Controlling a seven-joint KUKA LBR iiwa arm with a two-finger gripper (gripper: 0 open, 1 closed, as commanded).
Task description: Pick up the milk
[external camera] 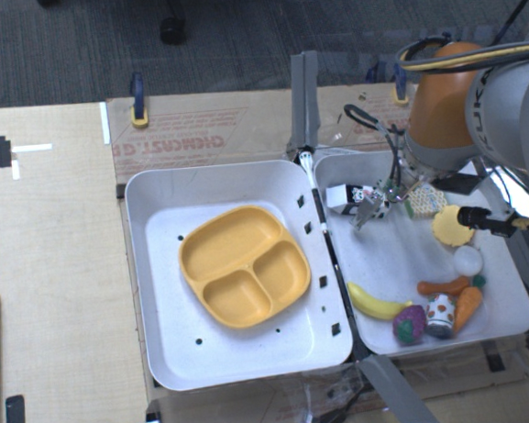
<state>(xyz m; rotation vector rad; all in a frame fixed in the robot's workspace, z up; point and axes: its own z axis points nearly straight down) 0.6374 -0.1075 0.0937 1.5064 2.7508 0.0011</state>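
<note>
The arm (475, 95) reaches in from the right over the right bin (386, 333), its gripper (372, 208) lowered near the bin's upper left part. Just to the left of the gripper, and seemingly touching it, lies the milk (344, 196), a small white carton with black patches, close to the bin's left wall; whether the fingers are apart or together, or closed on the carton, cannot be told at this size. To the right of the gripper sits a pale speckled block (426, 201), and below it a yellow round piece (451, 226) and a white egg (467, 259). Along the bin's lower edge lie a banana (375, 302), a purple and green toy (408, 324), a small can (439, 314), and two carrots (460, 296), one lying across, one slanted. The left bin (166, 353) holds a yellow divided plate (243, 265) with three compartments, near its middle.
</note>
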